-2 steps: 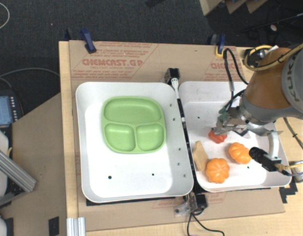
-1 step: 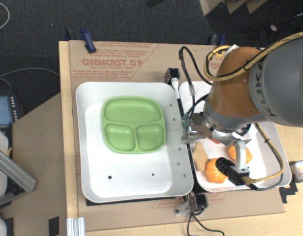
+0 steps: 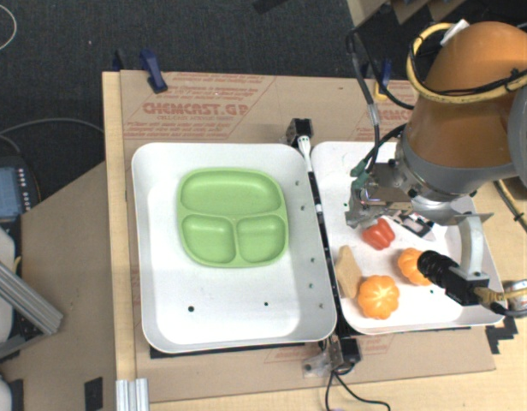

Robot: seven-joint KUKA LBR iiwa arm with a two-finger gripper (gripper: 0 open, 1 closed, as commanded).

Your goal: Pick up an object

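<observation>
Camera view showed you the red toy pepper [image 3: 379, 233] lying in the right bin [image 3: 332, 165], just below the pincer [image 3: 366, 208], which I judged was lined up over it for a grab. Its state I could not tell. Two orange toy fruits [image 3: 378, 297] lay nearby; the green divided plate [image 3: 233, 217] sat in the left bin [image 3: 152, 229].

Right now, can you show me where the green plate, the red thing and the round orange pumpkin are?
green plate [image 3: 233, 217]: camera view, middle where its sections meet, left bin.
red thing [image 3: 379, 234]: camera view, its middle, right bin.
round orange pumpkin [image 3: 378, 297]: camera view, its ribbed top, right bin.
</observation>
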